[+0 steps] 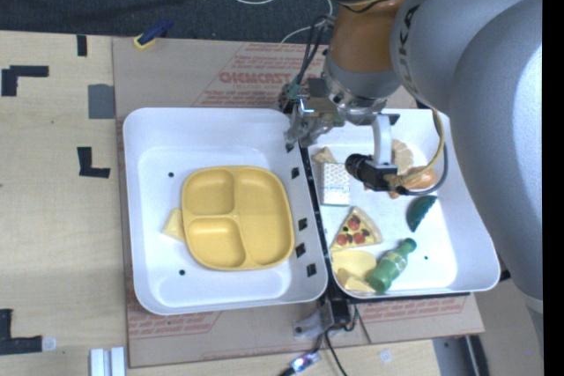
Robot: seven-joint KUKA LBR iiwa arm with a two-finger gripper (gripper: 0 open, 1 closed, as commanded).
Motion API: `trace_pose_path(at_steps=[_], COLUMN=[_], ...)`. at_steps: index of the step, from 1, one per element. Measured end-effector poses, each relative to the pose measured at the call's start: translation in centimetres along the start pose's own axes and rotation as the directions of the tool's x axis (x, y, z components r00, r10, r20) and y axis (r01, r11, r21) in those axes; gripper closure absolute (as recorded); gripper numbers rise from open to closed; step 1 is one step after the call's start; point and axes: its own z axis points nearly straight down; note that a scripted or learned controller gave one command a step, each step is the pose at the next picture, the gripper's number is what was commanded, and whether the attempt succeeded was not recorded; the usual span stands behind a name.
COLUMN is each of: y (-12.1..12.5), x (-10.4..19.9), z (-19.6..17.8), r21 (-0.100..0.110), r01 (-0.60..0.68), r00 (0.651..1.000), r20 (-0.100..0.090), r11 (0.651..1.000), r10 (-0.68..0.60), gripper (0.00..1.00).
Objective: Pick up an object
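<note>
As the grey arm leans in from three o'clock, I see the gripper (pixel 298 129) hanging over the ridge where the two white bins meet, close to their twelve o'clock rims. From this angle I cannot tell whether it is set wide or narrow. Closest to it, at about five o'clock and just beside it in the right bin (pixel 458 273), lies a small tan wedge (pixel 324 157), which touches a pale checked wafer (pixel 336 184) on its six o'clock side. Further out along the same five o'clock line sits a pizza slice (pixel 357 229). Beyond that is a flat yellow piece (pixel 350 263) with a green bottle (pixel 392 264) lying tilted across its three o'clock edge. Out toward four o'clock I make out an orange thing (pixel 423 179), partly hidden by robot hardware, and a dark green piece (pixel 421 210) just beyond it at six o'clock. At seven o'clock from the gripper, well apart from it in the left bin (pixel 141 145), a yellow divided plate (pixel 238 216) lies flat. A pale yellow scrap (pixel 172 225) pokes out from under the plate's nine o'clock edge.
</note>
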Motion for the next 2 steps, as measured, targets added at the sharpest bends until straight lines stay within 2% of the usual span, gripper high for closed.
trace_pose_path(at_steps=[1, 2], y=[-0.7, 0.4], x=[2.5, 2.8], z=[1.0, 1.2], r21=[0.003, 0.002], r01=[-0.004, -0.005], r00=[1.000, 1.000], r20=[0.002, 0.002], r11=[1.000, 1.000], r10=[0.004, 0.005], gripper=[1.00, 1.00])
